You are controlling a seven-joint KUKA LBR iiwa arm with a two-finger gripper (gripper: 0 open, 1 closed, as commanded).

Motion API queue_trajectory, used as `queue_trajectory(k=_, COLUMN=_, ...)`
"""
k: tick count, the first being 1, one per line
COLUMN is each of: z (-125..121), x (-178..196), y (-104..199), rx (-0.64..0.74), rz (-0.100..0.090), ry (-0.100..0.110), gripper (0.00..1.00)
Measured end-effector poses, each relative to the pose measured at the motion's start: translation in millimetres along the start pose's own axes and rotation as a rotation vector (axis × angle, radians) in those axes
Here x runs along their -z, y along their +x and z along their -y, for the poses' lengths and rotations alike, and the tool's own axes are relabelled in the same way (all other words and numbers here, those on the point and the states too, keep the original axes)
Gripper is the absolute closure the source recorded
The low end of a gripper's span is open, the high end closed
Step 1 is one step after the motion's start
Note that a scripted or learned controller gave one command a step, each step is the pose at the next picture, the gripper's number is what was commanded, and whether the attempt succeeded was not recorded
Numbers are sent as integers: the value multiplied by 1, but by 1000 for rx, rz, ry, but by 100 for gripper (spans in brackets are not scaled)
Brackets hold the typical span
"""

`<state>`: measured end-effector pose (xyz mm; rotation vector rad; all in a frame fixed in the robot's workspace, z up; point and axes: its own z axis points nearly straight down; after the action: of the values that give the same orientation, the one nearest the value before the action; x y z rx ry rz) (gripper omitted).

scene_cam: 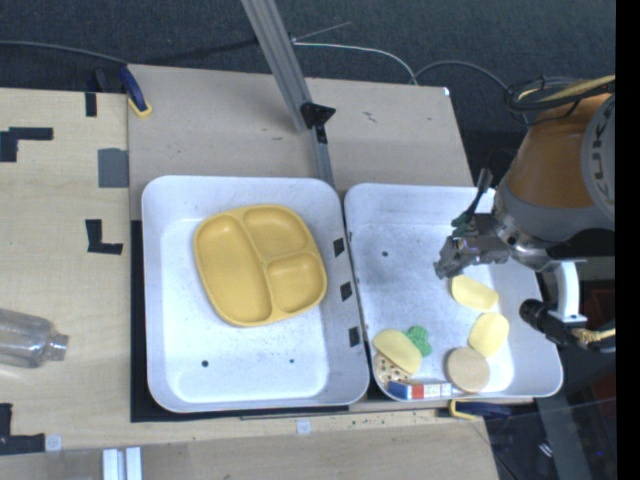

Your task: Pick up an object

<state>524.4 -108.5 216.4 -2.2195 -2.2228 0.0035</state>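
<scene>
Looking down on the tabletop [400, 128], we see two white bins side by side, with the arm [560, 168] entering from the right. Its claw [452, 260] hangs low over the right bin [400, 228], near that bin's middle. Whether the claw is apart or together we cannot tell; the dark tip is too small and blurred to resolve, and no object is seen within it.

Just below and right of the claw lies a pale yellow piece [474, 293], close to the tip; contact cannot be judged. Further below it sits a second yellow piece [489, 334], and beneath that a tan disc [467, 369] near the bin's front wall. Below and left of the claw, a yellow lump [396, 348] rests against a small green item [419, 340]. A flat red, white and blue packet [420, 391] lies along the front wall.

Well to the left of the claw, the left bin [170, 348] holds a yellow divided plate [260, 263] with three compartments. Far left of the claw, outside both bins, a clear bottle [28, 338] lies on its side. Above and left of the claw, a grey metal bar [275, 43] slants across the tabletop toward the seam between the bins.
</scene>
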Motion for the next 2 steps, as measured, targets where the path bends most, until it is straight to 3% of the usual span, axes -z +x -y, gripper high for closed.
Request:
queue_trajectory(k=1, z=0, x=27, y=-7, rx=0, rz=-1, ry=-3, gripper=100)
queue_trajectory(k=2, z=-25, x=37, y=12, rx=3, rz=-2, ry=-3, gripper=100)
